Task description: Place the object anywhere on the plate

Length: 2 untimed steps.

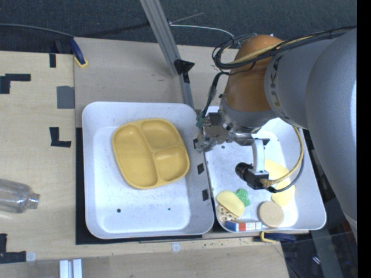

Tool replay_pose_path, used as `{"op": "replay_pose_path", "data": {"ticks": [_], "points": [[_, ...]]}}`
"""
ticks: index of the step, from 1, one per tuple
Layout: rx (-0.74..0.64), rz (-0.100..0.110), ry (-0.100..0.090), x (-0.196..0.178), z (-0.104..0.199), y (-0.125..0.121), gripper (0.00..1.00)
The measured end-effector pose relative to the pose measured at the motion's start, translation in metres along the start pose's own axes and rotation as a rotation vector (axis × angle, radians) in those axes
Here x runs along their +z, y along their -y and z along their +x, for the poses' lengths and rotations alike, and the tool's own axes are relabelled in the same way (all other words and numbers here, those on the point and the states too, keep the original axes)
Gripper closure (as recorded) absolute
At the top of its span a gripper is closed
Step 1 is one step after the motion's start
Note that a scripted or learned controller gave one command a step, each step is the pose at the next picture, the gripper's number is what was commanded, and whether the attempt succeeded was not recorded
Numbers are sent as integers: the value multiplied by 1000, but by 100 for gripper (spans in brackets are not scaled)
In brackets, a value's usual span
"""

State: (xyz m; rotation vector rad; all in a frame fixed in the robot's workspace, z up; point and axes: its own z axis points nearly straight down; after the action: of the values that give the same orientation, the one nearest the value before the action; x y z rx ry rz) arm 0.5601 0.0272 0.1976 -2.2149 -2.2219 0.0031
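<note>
A yellow plate with three compartments lies in the left white bin, toward its back. My gripper hangs at the left edge of the right bin, just beside the wall between the two bins and a little right of the plate's rim. Several small toy foods sit at the front of the right bin: a yellow oblong piece, a green piece, a round tan disc and a pale yellow piece. Nothing rests on the plate.
Another yellow piece lies mid-bin under the arm. A flat red, white and blue item sits at the right bin's front edge. A clear plastic bottle lies on the bench far left. A metal post slants behind the bins.
</note>
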Motion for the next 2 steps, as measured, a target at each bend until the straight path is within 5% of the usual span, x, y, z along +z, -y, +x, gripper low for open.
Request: {"op": "replay_pose_path", "data": {"ticks": [1, 2], "points": [[2, -6, 2, -27, -22, -24, 100], [1, 0, 2, -23, -3, 16, 100]]}}
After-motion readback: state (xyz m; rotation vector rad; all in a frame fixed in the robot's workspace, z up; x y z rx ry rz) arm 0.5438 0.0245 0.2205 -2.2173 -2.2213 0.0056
